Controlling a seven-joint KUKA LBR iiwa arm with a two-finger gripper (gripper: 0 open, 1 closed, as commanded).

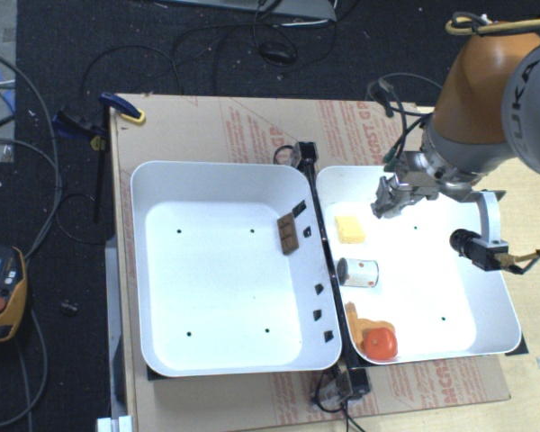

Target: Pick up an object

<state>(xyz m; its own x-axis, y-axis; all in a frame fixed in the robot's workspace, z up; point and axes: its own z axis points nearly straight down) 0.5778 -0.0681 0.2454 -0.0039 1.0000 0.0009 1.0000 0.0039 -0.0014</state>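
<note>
Camera view: the pincer (387, 199) hangs over the right bin (450, 345); whether its tips are spread or pressed together cannot be told. At its seven o'clock, nearby, lies a yellow block (349, 229). Farther that way rest a white cylinder (359, 273) and a red-orange object (378, 341). At nine o'clock, a brown bar (288, 235) lies in the left bin (153, 331). Red lettering on the cardboard (252, 124) is unreadable.

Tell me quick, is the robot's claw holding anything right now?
Claw: hovering above the right bin, up and to the right of the yellow block, with nothing seen in it; open or closed cannot be told.
</note>
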